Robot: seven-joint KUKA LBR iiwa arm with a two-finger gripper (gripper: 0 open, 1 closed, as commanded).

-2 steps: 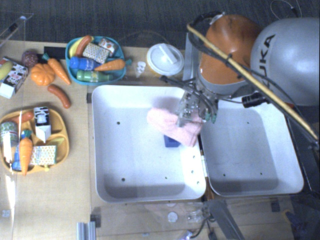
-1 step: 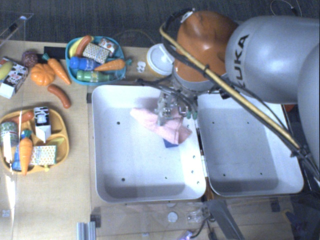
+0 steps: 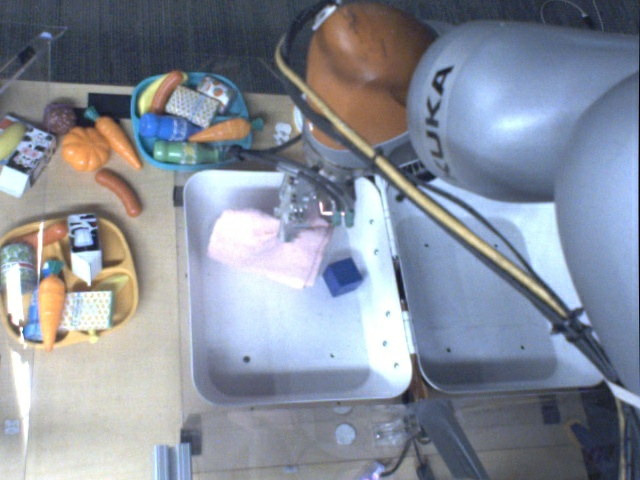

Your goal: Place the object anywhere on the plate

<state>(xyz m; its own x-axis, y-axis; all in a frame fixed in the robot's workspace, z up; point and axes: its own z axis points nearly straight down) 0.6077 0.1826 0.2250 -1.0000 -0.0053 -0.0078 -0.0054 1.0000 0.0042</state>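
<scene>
Grey arm (image 3: 520, 118) casing bulked closest to the lens, reaching in over the bins. At its end the claw (image 3: 312, 211) hung low over the far edge of a pink, flat, soft-looking slab (image 3: 262, 246), which I took to be the plate. Whether the claw was spread or closed could not be told, and nothing showed in its grip. Just beside the slab's near right corner sat a small blue cube (image 3: 343, 276), apart from the claw, on the floor of the left bin (image 3: 300, 388). I judged the cube to be the object, not yet picked up. The next move called for shifting toward the cube, descending squarely over it and gripping it before carrying it onto the pink slab.
</scene>
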